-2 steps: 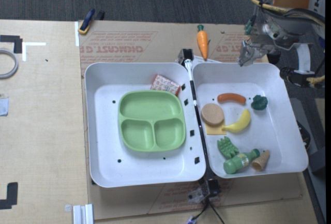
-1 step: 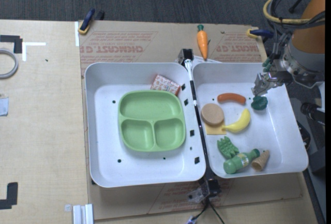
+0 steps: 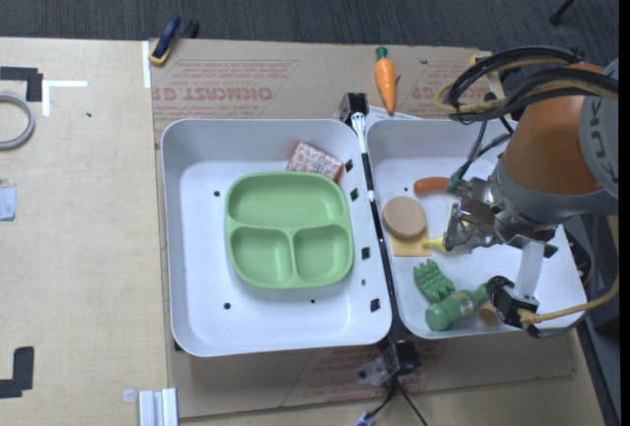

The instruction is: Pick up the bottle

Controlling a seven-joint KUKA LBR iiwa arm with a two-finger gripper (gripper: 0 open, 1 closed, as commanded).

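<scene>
The worktop [image 3: 79,247] carried two shallow white bins side by side, with a sheet of printed cardboard [image 3: 246,85] under them. The left bin [image 3: 192,247] held a green three-compartment tray [image 3: 289,230] near its middle, and a small patterned packet [image 3: 315,159] lay just beyond the tray's far edge. In the right bin [image 3: 394,144] the green bottle [image 3: 455,308] lay on its side near the front wall, its cap end pointing toward the arm. Just beside it, toward the divider, sat a knobbly green toy [image 3: 431,279]. A round tan disc [image 3: 405,217] rested on a yellow piece [image 3: 427,244] farther back, and an orange-red sausage-shaped item [image 3: 431,185] lay near the far wall. The arm, with its orange band [image 3: 549,149], reached in from the right, and the jaws [image 3: 465,229] hung over the middle of the right bin, near the yellow piece and apart from the bottle. Whether the jaws were released or clenched could not be told from this angle. A toy carrot [image 3: 384,80] lay on the cardboard behind the bins, and a blue and yellow marker-like object [image 3: 165,40] rested at the worktop's far edge.
</scene>
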